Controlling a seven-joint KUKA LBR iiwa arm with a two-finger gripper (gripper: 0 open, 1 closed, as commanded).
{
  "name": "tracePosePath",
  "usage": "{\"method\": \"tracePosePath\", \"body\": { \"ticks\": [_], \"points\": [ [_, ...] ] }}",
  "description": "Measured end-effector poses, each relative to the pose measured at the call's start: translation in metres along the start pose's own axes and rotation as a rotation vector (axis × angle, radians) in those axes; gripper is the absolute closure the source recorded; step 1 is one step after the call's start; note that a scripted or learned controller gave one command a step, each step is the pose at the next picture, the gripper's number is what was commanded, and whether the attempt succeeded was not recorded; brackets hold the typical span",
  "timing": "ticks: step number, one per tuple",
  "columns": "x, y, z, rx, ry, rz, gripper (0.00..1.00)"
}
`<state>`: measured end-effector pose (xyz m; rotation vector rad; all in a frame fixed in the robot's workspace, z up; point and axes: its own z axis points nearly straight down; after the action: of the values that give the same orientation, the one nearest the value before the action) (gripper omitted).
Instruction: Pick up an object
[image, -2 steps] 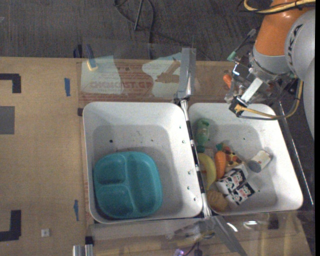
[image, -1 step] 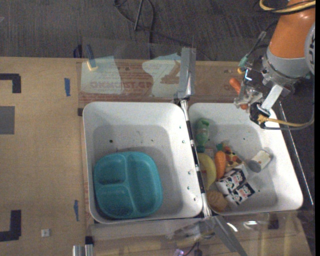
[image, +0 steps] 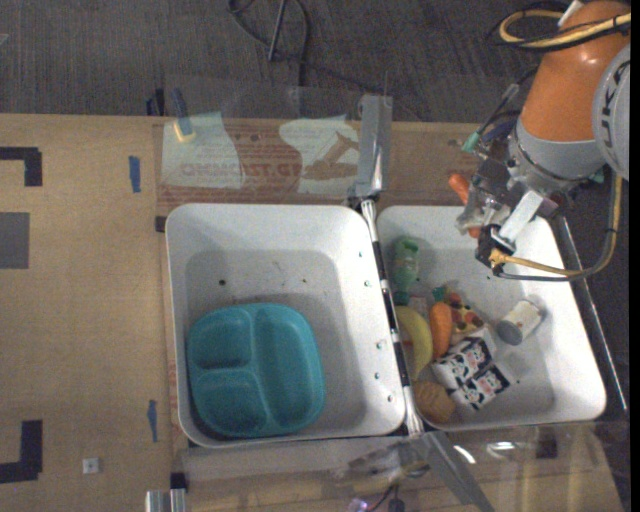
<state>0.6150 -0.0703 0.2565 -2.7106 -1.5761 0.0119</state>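
Note:
My gripper (image: 474, 214) hangs over the far right part of the right bin (image: 575, 390), under the arm's orange band. Below and to its left, along the bin's left side, lie a green bottle (image: 405, 262), a yellow banana (image: 416, 336), an orange carrot (image: 441, 329) and a small red-and-yellow toy (image: 464, 316). Two black-and-white cartons (image: 472, 372) rest near the front, with a brown round piece (image: 434, 400) beside them. A white cylinder with a grey end (image: 520, 321) lies on its side right of the toy. Nothing shows between the gripper's tips.
The left bin (image: 200, 240) holds a teal divided plate (image: 255, 370) in its front half. A metal rail (image: 373, 150) runs back from the seam between the bins. Bare white floor lies in the right bin's middle and right front.

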Motion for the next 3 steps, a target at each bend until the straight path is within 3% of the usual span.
{"method": "tracePosePath", "body": {
  "ticks": [1, 2, 3],
  "points": [
    [0.008, 0.054, 0.018, -0.005, 0.000, 0.169, 1.00],
    [0.023, 0.034, 0.014, -0.002, 0.000, 0.392, 1.00],
    [-0.058, 0.015, 0.024, 0.002, 0.000, 0.702, 1.00]
  ]
}}
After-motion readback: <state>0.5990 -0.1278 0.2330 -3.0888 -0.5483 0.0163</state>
